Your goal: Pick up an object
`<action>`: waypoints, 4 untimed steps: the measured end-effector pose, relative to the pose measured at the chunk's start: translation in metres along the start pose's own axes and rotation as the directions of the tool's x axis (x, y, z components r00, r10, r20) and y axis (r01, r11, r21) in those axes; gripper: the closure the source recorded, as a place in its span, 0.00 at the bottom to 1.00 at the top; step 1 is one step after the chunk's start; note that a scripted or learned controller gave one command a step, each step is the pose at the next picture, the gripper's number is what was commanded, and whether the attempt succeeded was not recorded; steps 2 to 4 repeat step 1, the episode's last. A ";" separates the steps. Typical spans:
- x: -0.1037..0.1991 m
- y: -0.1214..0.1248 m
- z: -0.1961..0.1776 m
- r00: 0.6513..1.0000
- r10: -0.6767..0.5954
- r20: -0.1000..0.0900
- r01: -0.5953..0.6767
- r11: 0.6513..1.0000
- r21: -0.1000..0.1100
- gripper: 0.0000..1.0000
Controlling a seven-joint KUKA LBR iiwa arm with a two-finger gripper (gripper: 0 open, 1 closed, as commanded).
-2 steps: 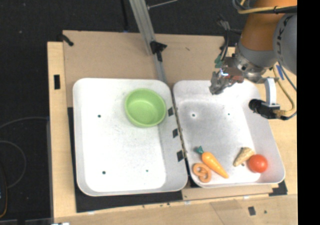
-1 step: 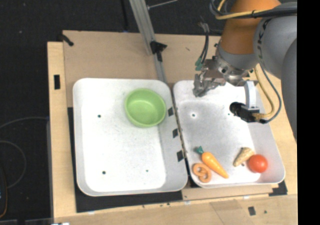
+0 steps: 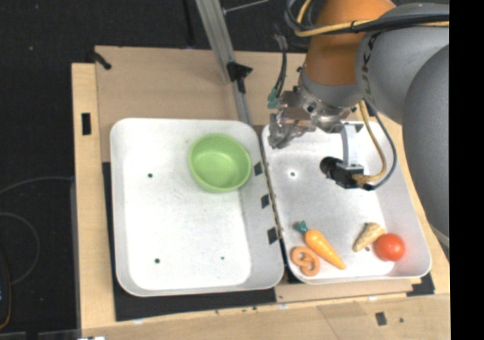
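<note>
Approach step, by the look of it: nothing lifted yet, pick still to be made. Grey two-finger gripper [image 3: 281, 131] low over the far-left corner of the right shallow white plastic bin [image 3: 344, 274], hanging from the grey arm with the orange band [image 3: 340, 36] that comes in from 3 o'clock. Finger spread impossible to call at this size, metal parts blur together; no object seen between them, so no grasp claimed. Candidate things all clustered at the near edge of the same bin, toward 5 o'clock from the gripper and well apart from it: small orange plastic carrot with green top [image 3: 322, 246], lying slantwise; brown pretzel-shaped toy [image 3: 305, 260] just beside it at its 7 o'clock, touching or nearly so, cannot tell which; tan wedge-shaped piece [image 3: 367, 236] at 3 o'clock of the carrot; round red tomato-like ball [image 3: 389, 247] just beside the wedge at its 4 o'clock. Light green round plastic bowl [image 3: 220, 162] upright in the left shallow white plastic bin [image 3: 136, 210], at about 8 o'clock from the gripper, across the divide between bins, nearer than the carrot cluster. Next move likely needs a travel toward 5 o'clock across the right bin, then a descent with jaws set across the carrot's narrow width, or else a hop toward 8 o'clock to catch the bowl's rim. Risk as judged: carrot and pretzel sit close, so a sloppy closure could nudge both; tomato ball could roll off if clipped
</note>
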State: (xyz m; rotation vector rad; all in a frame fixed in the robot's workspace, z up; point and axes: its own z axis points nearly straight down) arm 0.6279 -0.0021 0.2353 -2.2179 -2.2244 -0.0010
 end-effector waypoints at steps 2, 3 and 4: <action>0.060 0.011 0.005 1.000 -0.005 -0.001 0.005 1.000 -0.001 1.00; 0.060 0.011 0.005 1.000 -0.005 -0.001 0.005 1.000 -0.001 1.00; 0.060 0.011 0.005 1.000 -0.005 -0.001 0.005 1.000 -0.001 1.00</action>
